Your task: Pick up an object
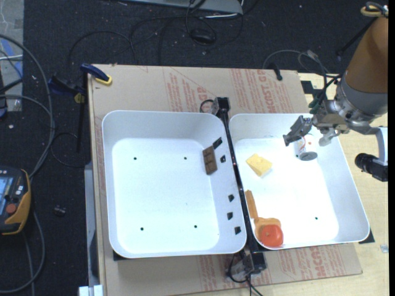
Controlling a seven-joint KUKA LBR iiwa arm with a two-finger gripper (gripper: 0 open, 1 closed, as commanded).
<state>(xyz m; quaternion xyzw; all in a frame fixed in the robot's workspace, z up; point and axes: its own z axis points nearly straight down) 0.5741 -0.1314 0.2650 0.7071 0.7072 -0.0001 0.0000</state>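
yellow block [259, 164] | right bin [345, 184]; gripper [307, 142] above, apart | small item under gripper unclear

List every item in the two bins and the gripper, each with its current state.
gripper: raised over the right bin's far side, nothing visibly between its fingers.
yellow block: lying loose on the right bin's floor, untouched.
red ball: resting at the right bin's near left corner.
orange piece: lying along the right bin's left wall, touching the ball.
brown bar: leaning against the left bin's right wall.

Pincer [310, 135] above right bin [345, 184], yellow block [259, 164], red ball [270, 234], brown bar [210, 160] in left bin [123, 165]
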